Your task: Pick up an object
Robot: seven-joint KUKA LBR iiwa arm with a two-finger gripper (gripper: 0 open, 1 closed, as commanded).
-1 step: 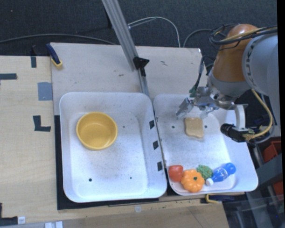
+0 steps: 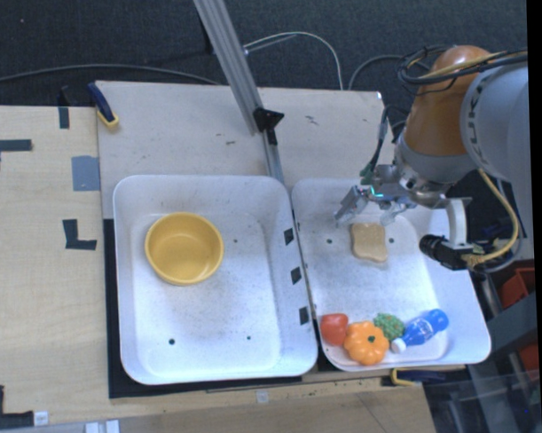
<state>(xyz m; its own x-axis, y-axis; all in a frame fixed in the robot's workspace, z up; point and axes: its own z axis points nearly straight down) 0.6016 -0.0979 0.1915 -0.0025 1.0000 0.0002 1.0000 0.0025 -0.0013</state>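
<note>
Two shallow white bins side by side on bench: left bin (image 2: 130,260), right bin (image 2: 328,205); light wooden board beneath and behind.

Left bin: yellow bowl (image 2: 184,247) upright, in upper-left part, apart from walls.

Right bin: tan bread-slice-shaped piece (image 2: 370,241) lying flat near middle, slightly toward far side; along near wall a cluster: red tomato-like piece (image 2: 333,326), orange pumpkin (image 2: 366,343) just beside it, green leafy piece (image 2: 389,323) touching pumpkin's upper right, blue bottle (image 2: 423,327) lying on its side, white cap end pointing toward pumpkin.

Grey arm reaching in from right, orange band above wrist; gripper (image 2: 372,211) over far half of right bin, directly above far edge of bread piece; jaws spread apart, one finger (image 2: 350,205) angled out to left, other to right above bread; nothing seen between them; contact with bread hard to judge, fingertips look just at its top edge.

Black cylindrical fitting (image 2: 441,251) with cables hanging off wrist at right rim of right bin.

Grey metal pole (image 2: 234,61) slanting down from top to black bracket at junction of bins; blue-and-yellow object (image 2: 103,104) at board's far-left corner; black tape marks on wooden surface at left.
</note>
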